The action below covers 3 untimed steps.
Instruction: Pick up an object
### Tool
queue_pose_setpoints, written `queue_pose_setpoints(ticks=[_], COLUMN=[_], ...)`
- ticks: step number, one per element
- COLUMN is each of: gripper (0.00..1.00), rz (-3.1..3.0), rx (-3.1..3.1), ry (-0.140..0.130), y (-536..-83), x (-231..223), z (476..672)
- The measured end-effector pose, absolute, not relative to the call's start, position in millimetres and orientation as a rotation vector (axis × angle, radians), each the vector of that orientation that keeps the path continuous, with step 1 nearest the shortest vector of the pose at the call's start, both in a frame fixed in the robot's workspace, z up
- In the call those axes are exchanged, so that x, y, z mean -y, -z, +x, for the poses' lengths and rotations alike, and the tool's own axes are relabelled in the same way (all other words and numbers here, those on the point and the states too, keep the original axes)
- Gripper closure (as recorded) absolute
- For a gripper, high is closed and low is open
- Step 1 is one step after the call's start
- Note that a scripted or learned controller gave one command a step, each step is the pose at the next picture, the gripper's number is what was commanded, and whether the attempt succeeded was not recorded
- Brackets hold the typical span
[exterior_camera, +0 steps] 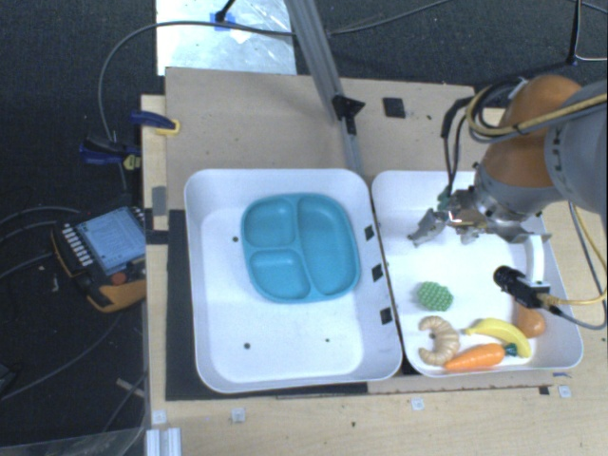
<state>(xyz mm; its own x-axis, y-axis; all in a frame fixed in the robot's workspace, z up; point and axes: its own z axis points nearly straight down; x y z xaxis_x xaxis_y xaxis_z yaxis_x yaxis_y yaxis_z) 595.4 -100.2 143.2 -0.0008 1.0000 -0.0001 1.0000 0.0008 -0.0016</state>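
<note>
Five items lie in the right bin below the gripper — one green ball nearest, just under it, then one croissant, one carrot, one banana and one brown piece further down toward the bin's lower corner. Its fingers look spread with nothing between them. Left of the gripper, the left bin holds one blue divided plate.

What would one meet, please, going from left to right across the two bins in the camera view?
Blue divided plate → green ball → croissant → carrot → banana.
</note>
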Motion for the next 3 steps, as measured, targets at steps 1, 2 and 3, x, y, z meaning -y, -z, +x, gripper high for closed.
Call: queue_pose_setpoints(ticks=[1,2,3], gripper=[1.00,1.00,1.00], rz=[-2.222,-2.220,-2.220], rx=[2.226,2.230,2.230], ry=[0.004,0.006,0.006], y=[-156,-212,-259], x=[100,98,98], z=[596.8,588.5,589.9])
